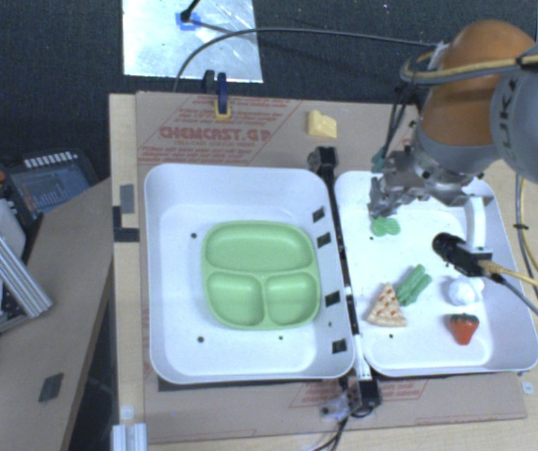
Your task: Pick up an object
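– While the gripper hangs over the back left corner of the right bin, what worries you most?

– The small green piece just below it. I take that as the likeliest thing to pick. It lies close to the bin's left wall, so a descent slightly off line could strike the wall or nudge the piece aside. It also looks low and flat, so the grip could easily close above it.

– Is the gripper spread or clenched?

– I cannot tell; the wrist hides that from this slant. Nothing shows as held.

– Any trouble from the other things?

– They lie well apart from it, toward the front: green pods just beside a pizza slice, a white lump and a strawberry. The pods and slice sit so close together that a grab there might catch both or push one away. The round strawberry might roll or squirt out. In the left bin rests a green divided plate, which I judge too broad to grip except at its rim.

– Can you read any writing?

– Red print on the cardboard behind the bins reads "CHEMCAST GP", as near as I can make out. More red print at the front edge is too blurred to read. The box with a display on the far left shows nothing legible.
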`<state>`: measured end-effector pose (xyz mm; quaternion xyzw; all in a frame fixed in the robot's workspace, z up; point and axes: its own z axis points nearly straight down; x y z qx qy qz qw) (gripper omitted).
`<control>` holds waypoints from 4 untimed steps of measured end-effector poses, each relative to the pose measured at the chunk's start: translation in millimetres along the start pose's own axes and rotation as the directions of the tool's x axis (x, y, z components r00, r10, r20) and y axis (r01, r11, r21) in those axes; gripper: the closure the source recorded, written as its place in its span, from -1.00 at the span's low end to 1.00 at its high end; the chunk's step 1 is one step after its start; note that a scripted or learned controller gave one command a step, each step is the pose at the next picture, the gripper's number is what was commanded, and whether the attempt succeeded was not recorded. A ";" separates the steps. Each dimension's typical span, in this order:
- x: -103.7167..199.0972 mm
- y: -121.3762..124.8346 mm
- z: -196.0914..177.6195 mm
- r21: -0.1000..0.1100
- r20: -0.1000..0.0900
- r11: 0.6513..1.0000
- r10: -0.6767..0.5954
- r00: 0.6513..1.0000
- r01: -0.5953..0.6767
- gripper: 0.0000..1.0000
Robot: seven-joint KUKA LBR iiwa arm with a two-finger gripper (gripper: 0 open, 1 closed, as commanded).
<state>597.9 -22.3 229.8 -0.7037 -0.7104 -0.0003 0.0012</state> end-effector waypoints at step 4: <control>127.9 -71.3 16.8 -0.001 0.002 1.000 0.007 1.000 -0.007 -1.00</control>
